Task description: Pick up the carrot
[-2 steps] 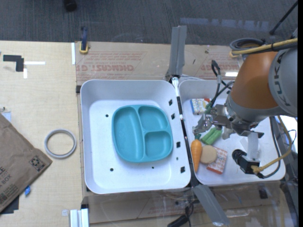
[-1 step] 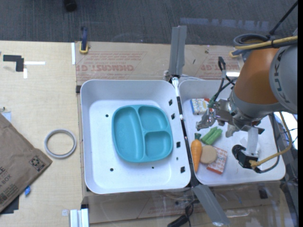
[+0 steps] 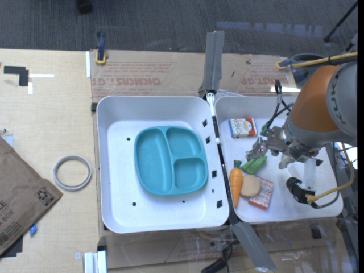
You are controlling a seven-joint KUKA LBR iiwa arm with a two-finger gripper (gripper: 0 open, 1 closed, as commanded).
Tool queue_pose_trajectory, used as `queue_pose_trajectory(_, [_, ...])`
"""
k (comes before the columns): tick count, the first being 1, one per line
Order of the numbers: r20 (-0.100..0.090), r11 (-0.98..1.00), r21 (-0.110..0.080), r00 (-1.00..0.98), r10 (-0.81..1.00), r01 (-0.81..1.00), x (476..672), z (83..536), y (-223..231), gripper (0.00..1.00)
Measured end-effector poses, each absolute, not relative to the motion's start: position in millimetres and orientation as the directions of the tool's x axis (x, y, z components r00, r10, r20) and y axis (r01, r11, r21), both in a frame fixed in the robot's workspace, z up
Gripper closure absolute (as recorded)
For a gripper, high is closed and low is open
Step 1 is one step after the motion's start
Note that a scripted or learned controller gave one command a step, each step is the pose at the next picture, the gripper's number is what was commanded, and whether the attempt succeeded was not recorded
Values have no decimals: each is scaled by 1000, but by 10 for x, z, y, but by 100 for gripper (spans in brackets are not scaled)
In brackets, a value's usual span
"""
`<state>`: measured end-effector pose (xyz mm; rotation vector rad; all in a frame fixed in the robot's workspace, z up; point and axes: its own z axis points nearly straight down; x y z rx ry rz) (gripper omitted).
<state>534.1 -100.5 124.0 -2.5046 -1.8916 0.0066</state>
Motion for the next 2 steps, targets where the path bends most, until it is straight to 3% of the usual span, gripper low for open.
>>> queue_pose_trajectory(1, [-1, -39, -3, 39, 999, 999, 4802, 1906, -506, 0])
queue_pose_trajectory(2, [-2, -222, -1, 222, 975, 975, 4781, 2212, -436, 0])
